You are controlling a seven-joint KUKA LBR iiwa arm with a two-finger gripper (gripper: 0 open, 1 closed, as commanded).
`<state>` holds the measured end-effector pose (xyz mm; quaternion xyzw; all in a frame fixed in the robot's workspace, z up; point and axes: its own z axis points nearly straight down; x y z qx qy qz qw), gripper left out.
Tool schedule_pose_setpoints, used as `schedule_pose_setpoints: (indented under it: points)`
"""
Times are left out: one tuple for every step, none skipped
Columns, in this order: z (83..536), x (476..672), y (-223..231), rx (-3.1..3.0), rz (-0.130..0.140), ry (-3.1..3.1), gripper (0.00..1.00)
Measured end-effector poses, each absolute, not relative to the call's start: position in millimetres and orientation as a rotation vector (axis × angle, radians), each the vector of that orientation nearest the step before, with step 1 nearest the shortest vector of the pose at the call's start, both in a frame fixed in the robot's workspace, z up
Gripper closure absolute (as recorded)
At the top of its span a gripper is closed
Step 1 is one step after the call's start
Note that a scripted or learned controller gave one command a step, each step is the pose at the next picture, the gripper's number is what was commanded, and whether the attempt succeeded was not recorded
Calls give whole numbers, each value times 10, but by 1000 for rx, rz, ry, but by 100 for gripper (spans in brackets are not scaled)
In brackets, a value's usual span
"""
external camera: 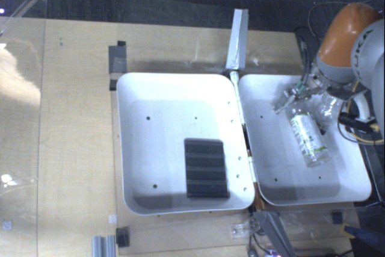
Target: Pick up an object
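Fingers' state impossible to tell, lost among metal parts at the gripper (299, 95), low over the right bin (271, 183) near its far edge. Just beside and below, a clear bottle (308, 138) with a green-printed label, lying flat in that bin. Further left, a black ridged block (206, 168) in the left bin (138, 129).

Two white bins (138, 129), one black ridged block (206, 168), one clear bottle (309, 136)
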<state>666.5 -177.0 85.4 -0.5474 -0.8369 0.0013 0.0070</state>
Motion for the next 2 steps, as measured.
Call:
schedule_pose_setpoints:
  points:
    - [883, 6096, -1755, -1682, -7, -2664, 0]
    - [883, 6271, -1945, -1893, -16, -2515, 0]
